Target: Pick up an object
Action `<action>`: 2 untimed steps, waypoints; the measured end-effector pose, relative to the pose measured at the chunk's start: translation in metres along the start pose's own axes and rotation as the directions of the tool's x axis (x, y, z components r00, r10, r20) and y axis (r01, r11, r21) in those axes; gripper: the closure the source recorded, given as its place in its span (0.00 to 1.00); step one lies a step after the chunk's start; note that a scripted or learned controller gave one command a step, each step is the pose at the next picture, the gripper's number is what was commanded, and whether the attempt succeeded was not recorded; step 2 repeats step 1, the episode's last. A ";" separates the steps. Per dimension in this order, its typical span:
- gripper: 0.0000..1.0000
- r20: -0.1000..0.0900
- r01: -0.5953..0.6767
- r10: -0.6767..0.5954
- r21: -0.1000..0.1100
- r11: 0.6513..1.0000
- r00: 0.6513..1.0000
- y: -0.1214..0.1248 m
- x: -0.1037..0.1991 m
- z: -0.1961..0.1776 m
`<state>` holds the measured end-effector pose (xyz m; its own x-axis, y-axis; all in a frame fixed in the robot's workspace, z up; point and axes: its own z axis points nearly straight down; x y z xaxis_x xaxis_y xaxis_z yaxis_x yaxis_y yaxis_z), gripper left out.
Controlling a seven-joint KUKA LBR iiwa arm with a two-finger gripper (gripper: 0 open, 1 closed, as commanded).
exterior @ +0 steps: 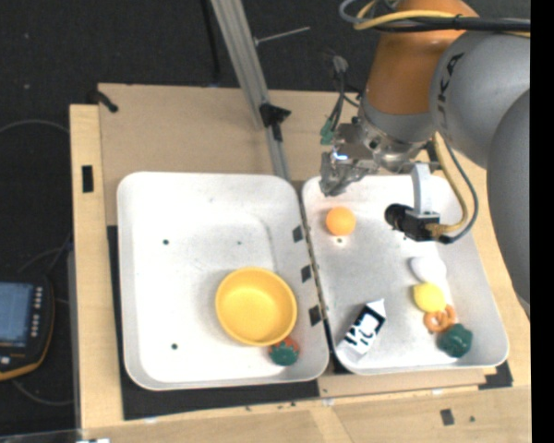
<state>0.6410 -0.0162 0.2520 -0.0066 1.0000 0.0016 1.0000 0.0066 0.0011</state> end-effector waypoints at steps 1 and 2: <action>1.00 -0.001 0.001 -0.001 0.001 1.000 1.000 -0.006 0.049 -0.004; 1.00 -0.001 0.001 -0.001 0.001 1.000 1.000 -0.006 0.049 -0.004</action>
